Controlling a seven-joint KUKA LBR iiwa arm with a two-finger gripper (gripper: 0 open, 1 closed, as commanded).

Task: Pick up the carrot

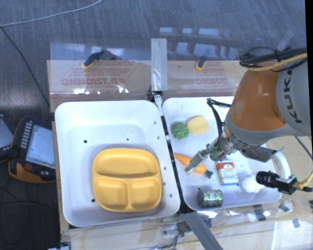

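The carrot (182, 158) is orange with a green end and lies at a slant near the left wall of the right bin (173, 147). My gripper (195, 162) reaches down from the right and sits over the carrot's middle, so the orange shows on either side of it. The carrot rests on the bin floor.
In the right bin, a green bumpy ball (179, 130) and a yellow piece (198, 125) lie behind the carrot. A red and white carton (227, 173), a green can (210, 198) and a white item (248, 184) lie in front. The left bin (73, 126) holds a yellow compartment tray (127, 178).
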